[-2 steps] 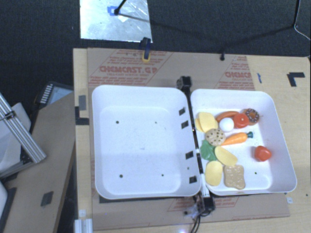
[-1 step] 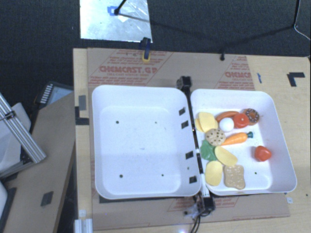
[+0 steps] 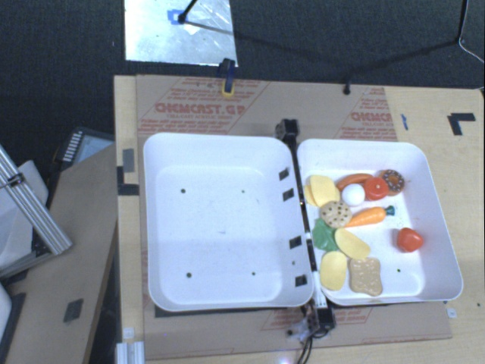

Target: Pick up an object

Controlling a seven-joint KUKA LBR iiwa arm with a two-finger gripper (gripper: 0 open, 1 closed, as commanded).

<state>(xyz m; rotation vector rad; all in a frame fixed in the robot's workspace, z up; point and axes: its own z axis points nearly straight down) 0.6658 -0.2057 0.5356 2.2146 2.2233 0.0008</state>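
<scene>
1. Whether the gripper is released or clenched cannot be told, and nothing can be reported as grasped.
2. The task is therefore judged to be at its start: no object is seen lifted, and the whole pick is left to be done.
3. Nearest, close to the near edge of the right bin, a toast slice is seen lying flat, with a yellow piece just beside it towards the bin's left wall.
4. A little farther in, a yellow oval is found touching a green leaf, which is pressed close to the left wall.
5. A red tomato lies alone towards the right edge, well apart from the rest; it is judged the easiest thing to be taken cleanly.
6. Near the middle, a carrot lies crosswise, with a cookie just beside its left end.
7. Farther still, a white egg, a pale yellow slice and a red piece are packed together.
8. Farthest, towards the far edge, a sausage and a donut are seen.
9. In the left bin only the bare white floor is shown.
10. Since the left-hand cluster is crowded, a grasp there is judged likely to disturb neighbours.
</scene>
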